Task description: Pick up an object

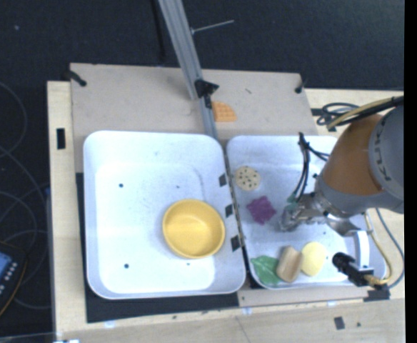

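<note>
The right bin (265, 148) holds a purple block (260, 209), a round speckled cookie-like disc (247, 178), a tan cylinder (289, 264), a pale yellow lemon (313, 259) and a green leaf-shaped piece (265, 267). A yellow bowl (193, 228) sits in the left bin (123, 163). My gripper (291, 219) is down in the right bin, just right of the purple block and above the tan cylinder. The wrist hides its fingertips, and I see nothing held.
A small orange waffle-like piece (223, 112) lies on the bench behind the bins. A grey metal post (183, 41) rises from the bin divider toward the top. Cables run along the arm at the right.
</note>
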Motion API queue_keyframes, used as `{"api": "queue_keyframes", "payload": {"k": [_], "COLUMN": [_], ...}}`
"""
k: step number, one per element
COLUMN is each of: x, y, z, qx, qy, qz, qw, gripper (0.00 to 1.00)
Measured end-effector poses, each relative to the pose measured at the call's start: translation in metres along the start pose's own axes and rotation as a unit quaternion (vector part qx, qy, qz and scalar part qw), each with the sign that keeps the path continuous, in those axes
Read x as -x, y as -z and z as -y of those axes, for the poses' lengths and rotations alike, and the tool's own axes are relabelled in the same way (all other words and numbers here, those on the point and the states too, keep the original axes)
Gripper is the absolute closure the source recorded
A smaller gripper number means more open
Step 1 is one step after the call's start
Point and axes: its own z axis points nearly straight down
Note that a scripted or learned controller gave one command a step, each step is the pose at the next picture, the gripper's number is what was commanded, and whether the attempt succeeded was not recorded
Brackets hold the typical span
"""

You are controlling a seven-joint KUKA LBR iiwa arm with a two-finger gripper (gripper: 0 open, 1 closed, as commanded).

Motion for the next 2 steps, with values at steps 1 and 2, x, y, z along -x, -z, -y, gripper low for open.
{"api": "queue_keyframes", "payload": {"k": [1, 2], "x": [0.006, 0.001], "y": [0.049, 0.107], "z": [0.006, -0.004], "qx": [0.0, 0.002], "qy": [0.001, 0.006], "qz": [0.001, 0.001], "qw": [1.0, 1.0], "gripper": [1.0, 1.0]}}
